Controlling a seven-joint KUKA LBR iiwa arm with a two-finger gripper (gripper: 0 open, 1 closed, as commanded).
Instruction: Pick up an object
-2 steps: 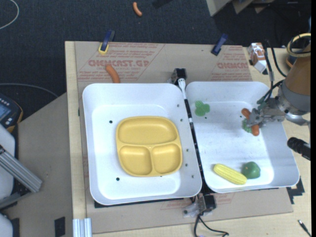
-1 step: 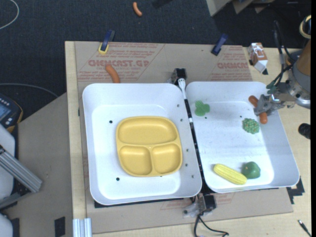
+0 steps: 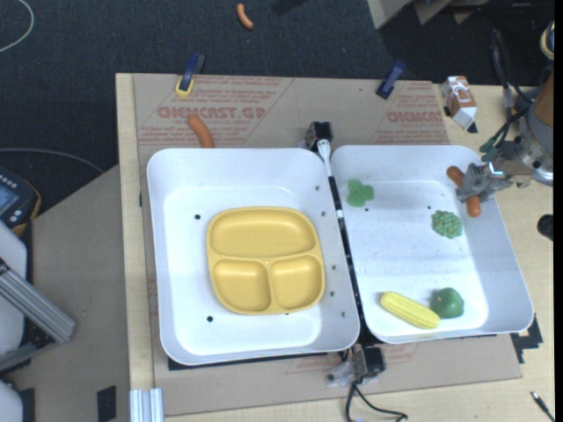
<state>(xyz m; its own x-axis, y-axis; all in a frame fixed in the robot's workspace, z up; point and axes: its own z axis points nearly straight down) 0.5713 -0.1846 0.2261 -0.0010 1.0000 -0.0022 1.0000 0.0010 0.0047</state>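
Observation:
In the right bin lie a small light-green leafy piece, a green broccoli floret, a yellow corn cob and a dark green pepper. My gripper hangs over the bin's upper right rim, reaching in from the right. An orange sausage-like piece shows just left of the gripper, and a reddish-orange end shows just below it. I cannot make out whether these are one object or whether the gripper holds it.
The left bin holds a yellow divided plate. An orange sausage lies on the cardboard behind the left bin. Blue clamps sit at the board's far edge. A small carton stands at the back right.

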